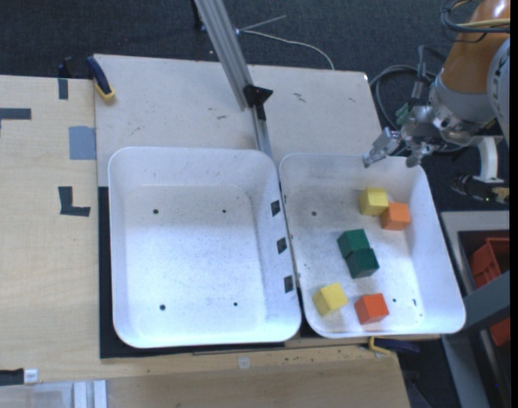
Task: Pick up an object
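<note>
Gripper (393,151) is being held above the right bin's (435,228) far rim, nothing gripped; its opening cannot be told. Six blocks are lying inside; the yellow block (373,201), nearest that rim, is best approached vertically, clear of the touching orange block (396,216).

The pale wooden counter (37,253) carries two shallow white plastic bins. The left bin (122,228) and right bin (433,228) sit touching, side by side.

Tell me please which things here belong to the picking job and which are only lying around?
Belong to the job:
gripper
yellow block
orange block
two green blocks
second yellow block
second orange block
right bin

Lying about:
left bin
clamp
</note>
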Controlling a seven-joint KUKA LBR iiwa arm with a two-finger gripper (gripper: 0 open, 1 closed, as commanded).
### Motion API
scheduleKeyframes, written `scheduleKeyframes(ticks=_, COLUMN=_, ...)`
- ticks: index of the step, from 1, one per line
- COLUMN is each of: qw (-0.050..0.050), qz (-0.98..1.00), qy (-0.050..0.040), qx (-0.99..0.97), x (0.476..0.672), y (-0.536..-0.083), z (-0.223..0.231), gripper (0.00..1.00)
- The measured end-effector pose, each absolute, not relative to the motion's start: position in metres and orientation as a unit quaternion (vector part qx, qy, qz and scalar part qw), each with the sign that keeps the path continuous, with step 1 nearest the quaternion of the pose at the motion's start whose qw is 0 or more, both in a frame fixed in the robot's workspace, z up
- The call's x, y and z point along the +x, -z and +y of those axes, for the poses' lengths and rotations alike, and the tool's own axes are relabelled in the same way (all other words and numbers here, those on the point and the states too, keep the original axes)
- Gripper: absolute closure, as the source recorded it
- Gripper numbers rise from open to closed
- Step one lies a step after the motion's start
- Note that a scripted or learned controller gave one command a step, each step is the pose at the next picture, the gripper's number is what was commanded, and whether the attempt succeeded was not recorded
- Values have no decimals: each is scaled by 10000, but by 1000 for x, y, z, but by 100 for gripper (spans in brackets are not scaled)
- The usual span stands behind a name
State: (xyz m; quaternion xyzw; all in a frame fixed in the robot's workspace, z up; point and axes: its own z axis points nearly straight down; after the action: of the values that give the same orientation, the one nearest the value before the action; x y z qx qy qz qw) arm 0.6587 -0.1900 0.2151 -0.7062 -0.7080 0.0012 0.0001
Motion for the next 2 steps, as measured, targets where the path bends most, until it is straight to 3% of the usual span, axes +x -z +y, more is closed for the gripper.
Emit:
scheduleKeyframes(ticks=1, qw=17, qz=-7081, qy=-22, qx=-7061, x=662, y=-88, z=-189, gripper=0)
scheduleKeyframes(ticks=2, qw=-4, qz=-7089, qy=-13, qx=-7053, x=664, y=-102, z=-189, gripper=100)
